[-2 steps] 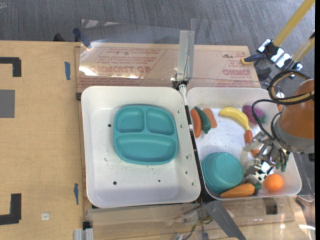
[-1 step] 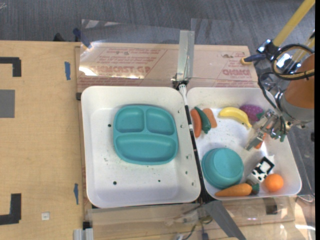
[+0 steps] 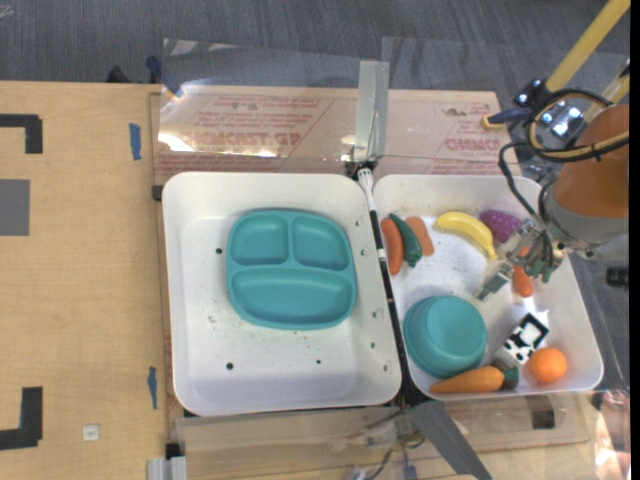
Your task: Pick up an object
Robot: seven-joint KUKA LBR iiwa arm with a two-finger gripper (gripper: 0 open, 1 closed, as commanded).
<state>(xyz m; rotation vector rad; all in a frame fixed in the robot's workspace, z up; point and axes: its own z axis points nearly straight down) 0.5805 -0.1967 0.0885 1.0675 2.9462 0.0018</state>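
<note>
In the camera view, the pincer [image 3: 512, 271] hangs over the right bin [image 3: 590, 343]; whether it is wide or narrow I cannot tell. A small orange piece [image 3: 522, 285] sits right at its tips, a banana [image 3: 468, 230] up-left, a teal bowl [image 3: 446, 335] below-left.

Faint red print ran across the clear panels [image 3: 262, 118] behind the white bins [image 3: 180, 298], too blurred to read; nothing else legible.
</note>
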